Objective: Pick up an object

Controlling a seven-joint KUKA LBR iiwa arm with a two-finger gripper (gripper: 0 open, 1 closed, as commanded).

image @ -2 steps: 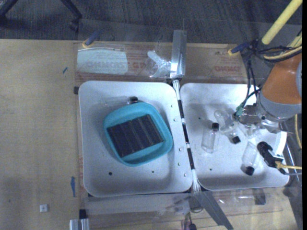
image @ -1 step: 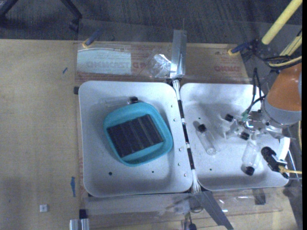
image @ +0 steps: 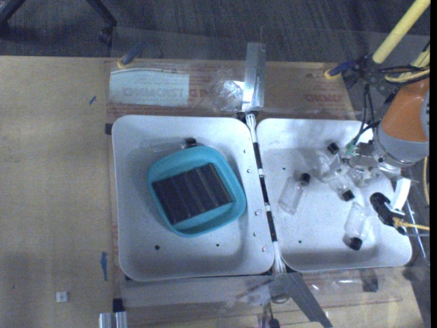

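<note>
I read both white bins as smooth, matt plastic. The teal tub looks glossy plastic. At three o'clock, the clear vials are shiny, possibly glass. The bench looks like matt wood.

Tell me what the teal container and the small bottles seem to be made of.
Teal container: likely plastic, smooth and slightly glossy, with an even colour and rounded moulded rim. Its dark ribbed insert is unclear.
Bottles: clear plastic or glass; the white bin shows through them. Black caps, probably plastic.
</note>
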